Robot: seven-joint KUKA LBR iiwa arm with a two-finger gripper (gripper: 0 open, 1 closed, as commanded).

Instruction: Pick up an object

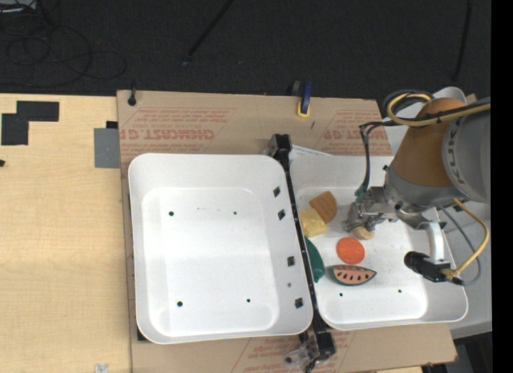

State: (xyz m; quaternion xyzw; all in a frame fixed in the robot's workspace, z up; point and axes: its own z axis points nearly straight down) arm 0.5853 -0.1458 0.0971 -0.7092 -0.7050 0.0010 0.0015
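The right bin (401,307) holds several small objects. An orange round piece (350,249) lies near its middle, with a watermelon slice (353,276) just below it. A brown bread-like piece (325,204) and a yellow wedge (313,224) sit near the bin's left wall, and a dark green item (316,262) lies against that wall. My gripper (361,220) reaches down into the bin from the right, just above and right of the orange piece. A small tan bit (358,233) shows right at its tips. The arm's body hides the fingers' stance.
The left bin (160,195) stands beside the right one, parted by a black clamp strip (292,227). Cables (461,243) loop off the arm over the right bin's right side. Both bins rest on a cardboard sheet (208,127) on the wooden bench.
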